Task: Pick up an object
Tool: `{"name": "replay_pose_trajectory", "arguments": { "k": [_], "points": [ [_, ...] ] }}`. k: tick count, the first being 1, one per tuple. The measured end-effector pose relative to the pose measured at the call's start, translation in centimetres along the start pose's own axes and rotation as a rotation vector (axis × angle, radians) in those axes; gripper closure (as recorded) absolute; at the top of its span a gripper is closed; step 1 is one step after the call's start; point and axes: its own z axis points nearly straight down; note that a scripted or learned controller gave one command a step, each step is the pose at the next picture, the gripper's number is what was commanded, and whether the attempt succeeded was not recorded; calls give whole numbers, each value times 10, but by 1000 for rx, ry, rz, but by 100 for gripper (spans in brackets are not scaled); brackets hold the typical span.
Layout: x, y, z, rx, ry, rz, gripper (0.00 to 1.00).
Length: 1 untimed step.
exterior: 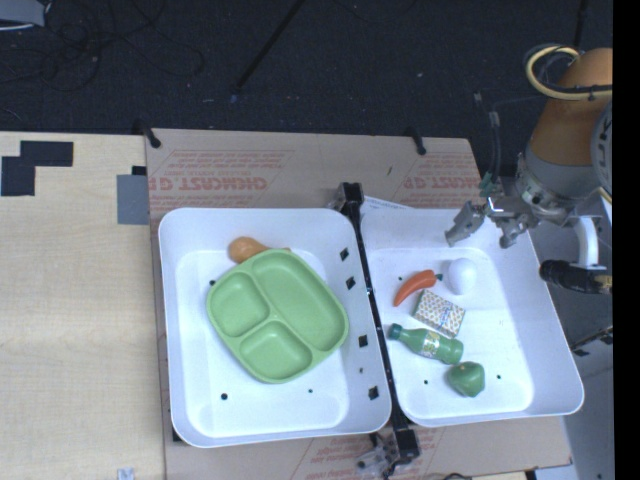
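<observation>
Overhead | pincer (489, 221) released, nothing in it, over right bin's (560, 363) far edge | white ball (461, 274) just nearer and leftward, touching orange carrot (414, 286) | descent should favour the ball.

Here's the worktop (70, 318), pale wood grain, bare along its left side. A sheet of brown cardboard (260, 168) with red printing lies flat on it, and the two white bins sit side by side on that sheet: the left bin (190, 368) and the right bin (540, 358), touching along the middle. Grey and black patches (130, 196) mark the worktop's far left.
</observation>
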Motion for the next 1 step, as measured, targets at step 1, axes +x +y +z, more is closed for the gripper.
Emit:
{"name": "replay_pose_trajectory", "arguments": {
  "k": [1],
  "points": [
    [0,3,-9,-14,-2,-2,0]
  ]
}}
